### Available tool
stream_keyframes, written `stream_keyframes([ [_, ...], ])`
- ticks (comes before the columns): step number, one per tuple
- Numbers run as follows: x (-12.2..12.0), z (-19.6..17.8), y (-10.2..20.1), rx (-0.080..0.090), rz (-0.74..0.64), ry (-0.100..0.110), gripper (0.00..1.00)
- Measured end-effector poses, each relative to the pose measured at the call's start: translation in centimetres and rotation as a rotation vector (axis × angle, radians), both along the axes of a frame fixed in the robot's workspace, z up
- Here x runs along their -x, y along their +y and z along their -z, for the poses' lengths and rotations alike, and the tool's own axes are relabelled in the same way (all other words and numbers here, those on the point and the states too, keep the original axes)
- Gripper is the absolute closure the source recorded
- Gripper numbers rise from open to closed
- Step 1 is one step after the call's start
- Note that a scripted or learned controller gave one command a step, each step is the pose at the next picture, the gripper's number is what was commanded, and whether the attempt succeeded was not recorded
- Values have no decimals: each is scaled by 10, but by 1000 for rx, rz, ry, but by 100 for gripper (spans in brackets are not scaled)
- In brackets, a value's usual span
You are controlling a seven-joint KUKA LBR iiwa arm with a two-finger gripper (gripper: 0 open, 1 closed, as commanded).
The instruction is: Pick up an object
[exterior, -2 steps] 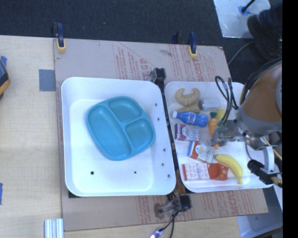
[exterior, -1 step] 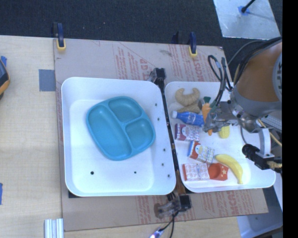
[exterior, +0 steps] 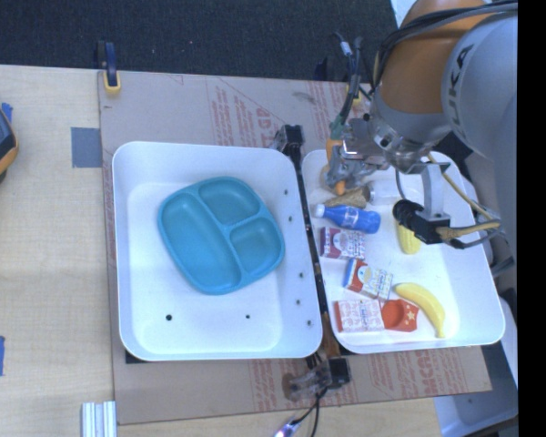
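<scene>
**Arm low over the right bin's far corner**

The grey arm (exterior: 455, 71) leans in over the bench (exterior: 45, 271). The left bin (exterior: 127, 244) holds a blue divided plate (exterior: 221, 234), likely a drop spot. The right bin (exterior: 473, 326) carries the pickable clutter: banana (exterior: 422, 306), blue bottle (exterior: 348, 218), snack packets (exterior: 369, 280). The end effector (exterior: 348, 164) sits at that bin's far left corner above something small and brownish; whether it is apart or together, I cannot tell.

Right bin (exterior: 478, 330) crowded; left bin (exterior: 132, 244) roomier.
</scene>
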State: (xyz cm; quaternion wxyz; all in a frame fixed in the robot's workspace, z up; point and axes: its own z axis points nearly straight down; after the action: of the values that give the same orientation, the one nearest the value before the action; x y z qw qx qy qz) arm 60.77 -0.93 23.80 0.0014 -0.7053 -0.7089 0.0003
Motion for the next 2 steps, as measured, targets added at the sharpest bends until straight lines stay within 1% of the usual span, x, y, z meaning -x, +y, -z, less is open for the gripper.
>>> stream_keyframes([
  [1,47,21,68,2,-2,3,100],
  [2,8,25,-17,2,3,0,100],
])
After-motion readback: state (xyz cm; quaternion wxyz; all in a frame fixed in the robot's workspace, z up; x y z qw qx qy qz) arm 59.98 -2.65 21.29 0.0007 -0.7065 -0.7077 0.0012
